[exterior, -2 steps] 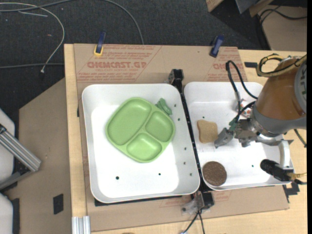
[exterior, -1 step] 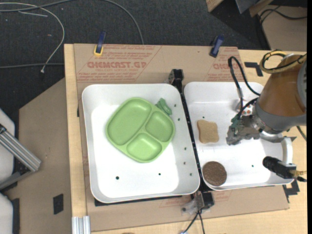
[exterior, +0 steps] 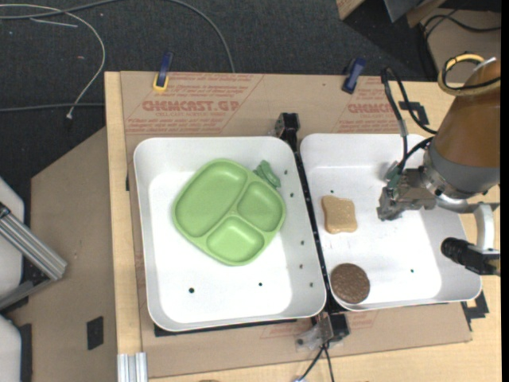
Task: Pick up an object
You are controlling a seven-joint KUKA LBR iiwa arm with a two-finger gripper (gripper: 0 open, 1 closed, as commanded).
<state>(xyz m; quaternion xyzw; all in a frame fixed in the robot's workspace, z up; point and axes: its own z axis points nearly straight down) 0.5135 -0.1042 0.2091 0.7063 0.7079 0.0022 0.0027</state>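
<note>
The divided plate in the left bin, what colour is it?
Light green; the divided plate shows plainly in the camera view, lying in the left bin.

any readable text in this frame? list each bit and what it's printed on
"CHEMCAST GP" in red on the brown backing sheet, behind the left bin.
A second red print of the same kind on the sheet behind the right bin, partly hidden by cables, too broken to read.
Smaller red lines beside both prints: too small to read.
The green plate and bins carry no text.

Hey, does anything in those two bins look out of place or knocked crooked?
Mostly tidy. The green divided plate lies turned at an angle in the left bin, with a small green piece by its upper edge. The brown round item sits against the right bin's near rim.
</note>
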